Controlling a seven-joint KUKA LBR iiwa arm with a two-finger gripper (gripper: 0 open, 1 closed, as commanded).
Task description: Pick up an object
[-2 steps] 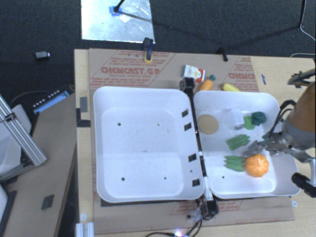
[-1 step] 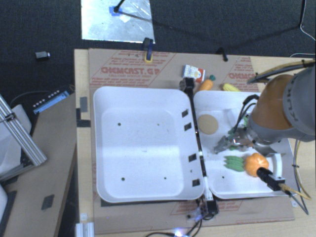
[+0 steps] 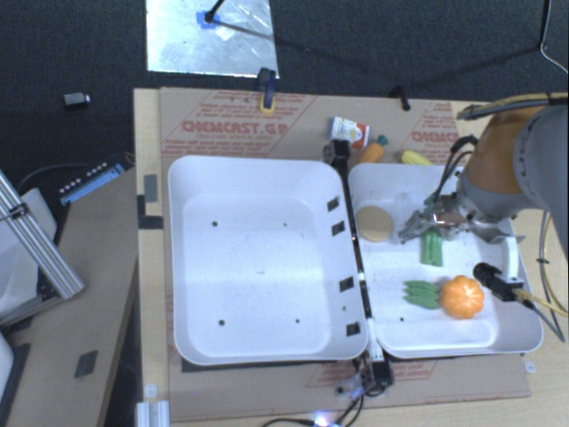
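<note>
Gripper [image 3: 425,225]: you see it low in the right bin [image 3: 391,332]; you can't tell whether it is apart or together.
Green pod [image 3: 431,248]: long, ribbed, lying just under the fingertips.
Count, right bin: two green pieces, one orange fruit [image 3: 462,296], one tan disc [image 3: 374,223].
Left bin [image 3: 258,265]: white, shallow.

This is looking like a robot lab. Two white bins [image 3: 258,265] are sitting on a cardboard sheet [image 3: 231,124] on the table, wires [image 3: 356,60] are lying across dark carpet, and metal rails [image 3: 36,247] are leaning nearby.
</note>
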